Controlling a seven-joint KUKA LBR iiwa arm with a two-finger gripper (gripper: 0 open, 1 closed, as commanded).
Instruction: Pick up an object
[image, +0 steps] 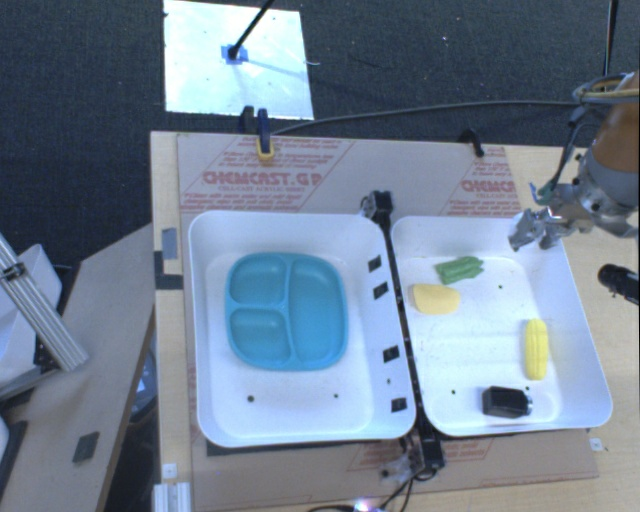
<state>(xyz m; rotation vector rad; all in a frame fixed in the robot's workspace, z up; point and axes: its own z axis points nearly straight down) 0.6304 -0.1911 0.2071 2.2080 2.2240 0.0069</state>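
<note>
White plastic is what I see first: two shallow bins side by side on my bench, the left bin (215, 400) holding a blue divided plate (287, 309) and the right bin (590, 395) holding the loose things I could pick. From my seat the gripper (530, 232) hangs at the right bin's far rim, near its upper right corner, with the grey arm (610, 175) coming in from the right. Nothing sits between its tips that I can see; whether they are spread or closed I cannot tell at this size.

Nearest to it is the green piece (459, 268), lying in the far part of the right bin, to the gripper's left and a little toward me, apart from it. Just beside that, nearer the divider, lies a yellow lump (435, 298). The yellow corn cob (536, 348) lies lengthwise farther toward me, almost straight below the gripper in my view and well apart from it. A black block (506, 402) rests near the bin's front wall, farthest from the gripper.
</note>
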